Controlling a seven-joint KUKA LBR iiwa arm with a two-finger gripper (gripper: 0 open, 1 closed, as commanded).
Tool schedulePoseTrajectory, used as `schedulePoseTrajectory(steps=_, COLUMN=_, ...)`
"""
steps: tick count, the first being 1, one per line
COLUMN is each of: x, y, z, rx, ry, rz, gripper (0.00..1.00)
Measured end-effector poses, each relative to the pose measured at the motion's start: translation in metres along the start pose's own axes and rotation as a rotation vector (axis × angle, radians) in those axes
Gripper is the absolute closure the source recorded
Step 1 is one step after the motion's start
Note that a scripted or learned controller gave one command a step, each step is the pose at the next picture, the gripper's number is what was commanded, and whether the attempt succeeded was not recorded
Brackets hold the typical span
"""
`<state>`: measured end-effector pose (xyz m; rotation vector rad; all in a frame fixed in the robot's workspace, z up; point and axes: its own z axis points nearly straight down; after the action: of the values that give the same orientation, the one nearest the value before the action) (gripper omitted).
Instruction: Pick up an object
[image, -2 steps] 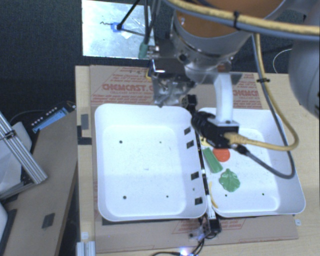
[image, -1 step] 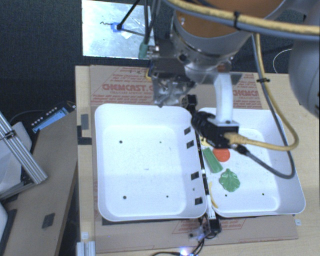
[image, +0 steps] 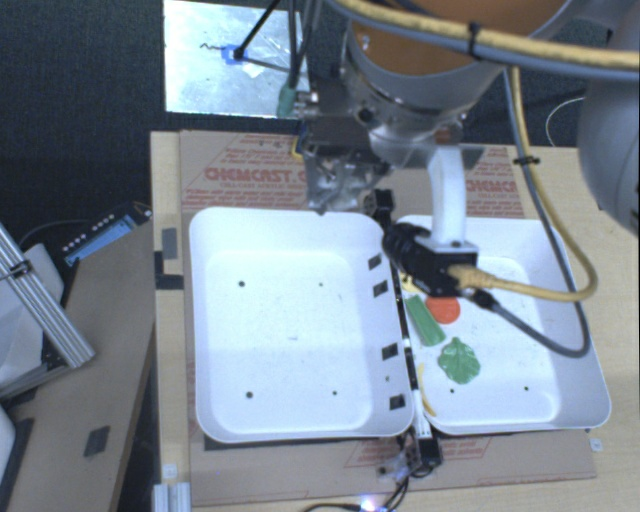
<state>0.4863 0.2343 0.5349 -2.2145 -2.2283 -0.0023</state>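
Note:
Several small objects lie in the right bin (image: 540, 400). A red-orange round piece (image: 445, 311) sits near the bin's left wall, with a green oblong piece (image: 424, 326) touching it on the left. A green leafy piece (image: 460, 361) lies just in front of them. A thin yellow strip (image: 425, 394) rests along the divider. My gripper (image: 338, 192) hangs over the far rim of the left bin (image: 290, 330), well apart from all of these objects. A white post with a black block (image: 432, 262) and a yellow cable juts from the arm over the right bin.
Both bins stand on a cardboard sheet (image: 250, 165) with red print. Black clips (image: 388, 350) line the divider between the bins. The arm's big body (image: 420, 60) covers the top middle. An aluminium rail (image: 40, 310) lies at the left.

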Motion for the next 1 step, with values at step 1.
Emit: schedulePoseTrajectory(steps=1, x=0.0, y=0.0, z=0.0, rx=0.0, ry=0.0, rz=0.0, gripper=1.0)
